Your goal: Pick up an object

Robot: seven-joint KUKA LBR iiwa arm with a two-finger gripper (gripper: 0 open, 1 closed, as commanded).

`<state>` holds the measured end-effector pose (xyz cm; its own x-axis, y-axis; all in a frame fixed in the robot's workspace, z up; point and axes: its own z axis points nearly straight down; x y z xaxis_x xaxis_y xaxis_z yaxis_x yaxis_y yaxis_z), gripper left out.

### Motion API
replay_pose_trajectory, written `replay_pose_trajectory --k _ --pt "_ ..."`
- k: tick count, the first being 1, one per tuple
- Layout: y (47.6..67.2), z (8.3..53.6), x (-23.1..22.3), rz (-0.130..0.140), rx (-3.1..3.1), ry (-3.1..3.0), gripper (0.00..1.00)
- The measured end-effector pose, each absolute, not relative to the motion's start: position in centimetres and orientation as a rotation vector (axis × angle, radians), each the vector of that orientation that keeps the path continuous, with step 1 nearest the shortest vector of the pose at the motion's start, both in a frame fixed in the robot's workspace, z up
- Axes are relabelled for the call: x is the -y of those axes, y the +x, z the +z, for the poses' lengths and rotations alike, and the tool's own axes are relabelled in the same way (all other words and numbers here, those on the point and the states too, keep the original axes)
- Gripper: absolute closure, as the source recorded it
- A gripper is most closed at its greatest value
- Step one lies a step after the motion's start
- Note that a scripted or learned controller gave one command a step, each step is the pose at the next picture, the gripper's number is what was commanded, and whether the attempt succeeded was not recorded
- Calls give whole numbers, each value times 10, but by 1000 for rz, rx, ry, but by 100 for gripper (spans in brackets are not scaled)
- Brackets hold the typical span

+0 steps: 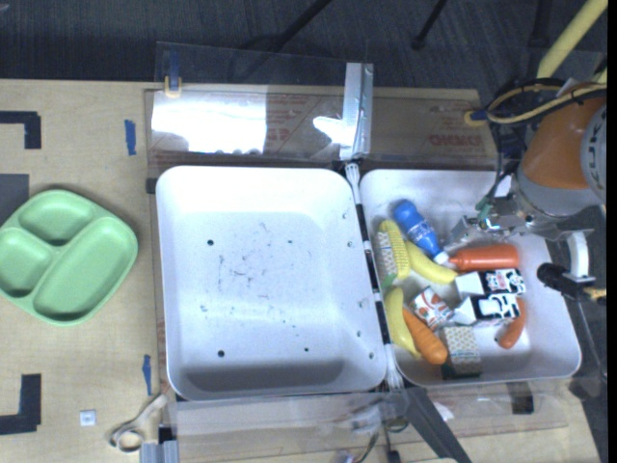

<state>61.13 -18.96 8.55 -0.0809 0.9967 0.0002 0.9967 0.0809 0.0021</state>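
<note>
My end effector (487, 215), its opening too blurred to tell, hovers by the red hot dog (485, 257), probably light, rigid, slippery plastic best gripped mid-length.

My single fixed camera: mounted above the bench (77, 114), tilted down at a slant, far enough back to frame both white bins (183, 201) whole. The arm (564, 152) enters from my right.

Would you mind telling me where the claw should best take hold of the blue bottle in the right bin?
Probably around the blue bottle's upper body, coming from above, closing across its narrow width. It lies slanted, its upper end clear beside the bin wall, while its lower end meets the banana.
</note>
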Motion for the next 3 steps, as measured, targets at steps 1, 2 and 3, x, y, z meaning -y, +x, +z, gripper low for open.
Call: replay_pose_trajectory --k 1,2,3 --pt "613 132 124 4 -2334 2099 0" --pt "614 88 115 2 -2491 1899 0" --pt "614 98 115 7 -2491 1900 100"
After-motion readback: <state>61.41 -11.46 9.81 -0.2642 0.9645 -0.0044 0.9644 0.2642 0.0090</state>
